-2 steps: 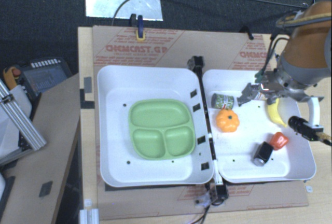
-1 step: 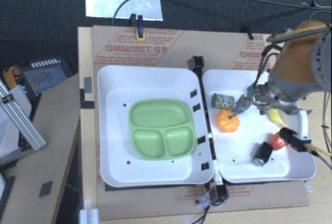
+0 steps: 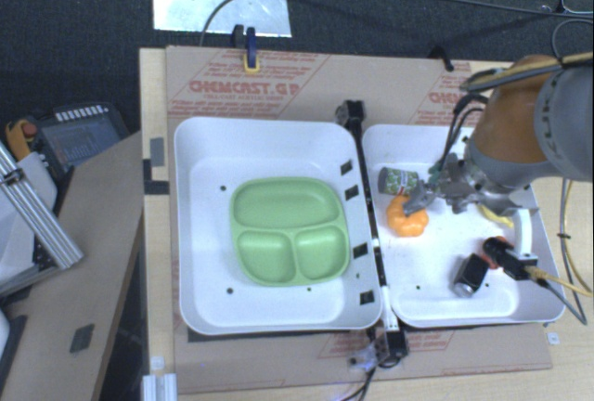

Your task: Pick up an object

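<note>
1. Target. The orange object (image 3: 406, 219) lies on the floor of the right bin (image 3: 436, 302), in that bin's left half and near the black divider (image 3: 364, 204) that runs between the two bins. It is rounded and rests apart from the bin walls.

2. Tool. The gripper (image 3: 422, 197) sits directly over the upper right edge of the orange object, and in my view the two overlap. I cannot tell whether the gripper is apart or together, nor whether it touches the object or only hangs above it. I see nothing clamped in it.

3. Neighbouring items. A small can with a green label (image 3: 399, 178) lies on its side just beyond the orange object, towards the far wall, with its right end beside the gripper. A yellow item (image 3: 498, 217) lies to the right of the gripper, partly hidden under the wrist; I cannot identify it.

4. Arm pose. The arm (image 3: 520, 125) enters from the right, with its orange band above the right bin's far right corner. The wrist angles down and to the left into the bin.

5. Left bin. The left bin (image 3: 200, 232) holds a pale green tray (image 3: 243, 204) with three compartments: one wide compartment on the far side and two smaller ones on the near side. The tray lies flat near the bin's centre, clear of the walls.

6. Support. Both bins rest side by side on a brown cardboard sheet (image 3: 278, 84).
</note>
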Motion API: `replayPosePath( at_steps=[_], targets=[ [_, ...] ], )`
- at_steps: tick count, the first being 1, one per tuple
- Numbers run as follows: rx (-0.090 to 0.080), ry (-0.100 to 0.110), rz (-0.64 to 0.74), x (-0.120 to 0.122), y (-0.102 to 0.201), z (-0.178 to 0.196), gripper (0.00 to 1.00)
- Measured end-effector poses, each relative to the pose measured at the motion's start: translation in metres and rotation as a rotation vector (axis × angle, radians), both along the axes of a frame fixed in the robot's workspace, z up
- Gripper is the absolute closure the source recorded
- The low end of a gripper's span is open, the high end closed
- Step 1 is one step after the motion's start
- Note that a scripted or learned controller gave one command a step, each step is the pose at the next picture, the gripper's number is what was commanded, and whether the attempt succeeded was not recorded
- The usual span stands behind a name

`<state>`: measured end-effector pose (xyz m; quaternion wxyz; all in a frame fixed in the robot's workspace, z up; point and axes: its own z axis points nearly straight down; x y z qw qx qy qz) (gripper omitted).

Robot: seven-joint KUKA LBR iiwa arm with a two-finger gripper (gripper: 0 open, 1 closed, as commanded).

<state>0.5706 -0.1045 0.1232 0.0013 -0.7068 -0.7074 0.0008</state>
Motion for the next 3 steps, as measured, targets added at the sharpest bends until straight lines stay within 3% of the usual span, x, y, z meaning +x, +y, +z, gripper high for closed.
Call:
replayPosePath(
  at_steps=[1, 3],
  targets=[
    [-0.002, -0.006, 0.000, 0.001, -0.001, 0.013, 1.00],
    [-0.002, -0.009, 0.003, 0.009, -0.006, 0.097, 1.00]
  ],
)
